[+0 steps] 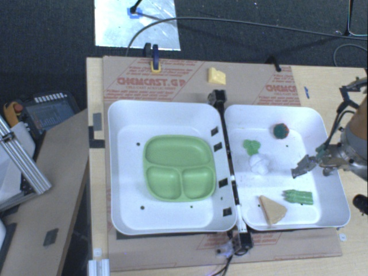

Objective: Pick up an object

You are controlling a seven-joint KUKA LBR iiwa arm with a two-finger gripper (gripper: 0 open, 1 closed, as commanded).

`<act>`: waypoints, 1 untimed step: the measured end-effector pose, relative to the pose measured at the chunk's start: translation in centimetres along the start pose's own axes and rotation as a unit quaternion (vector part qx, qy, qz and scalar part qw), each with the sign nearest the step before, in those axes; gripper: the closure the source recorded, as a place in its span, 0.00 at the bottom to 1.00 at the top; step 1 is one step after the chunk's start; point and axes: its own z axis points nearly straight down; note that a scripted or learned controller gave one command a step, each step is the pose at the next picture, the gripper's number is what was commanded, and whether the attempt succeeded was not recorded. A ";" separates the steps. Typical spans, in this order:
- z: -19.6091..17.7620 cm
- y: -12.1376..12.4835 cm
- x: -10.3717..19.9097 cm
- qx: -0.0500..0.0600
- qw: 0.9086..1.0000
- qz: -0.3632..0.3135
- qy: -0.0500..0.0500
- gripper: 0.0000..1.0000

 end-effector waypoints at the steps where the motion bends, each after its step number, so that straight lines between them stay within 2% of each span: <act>1: -0.5 0.3 0.0 -0.005 1.000 -0.002 -0.001 0.00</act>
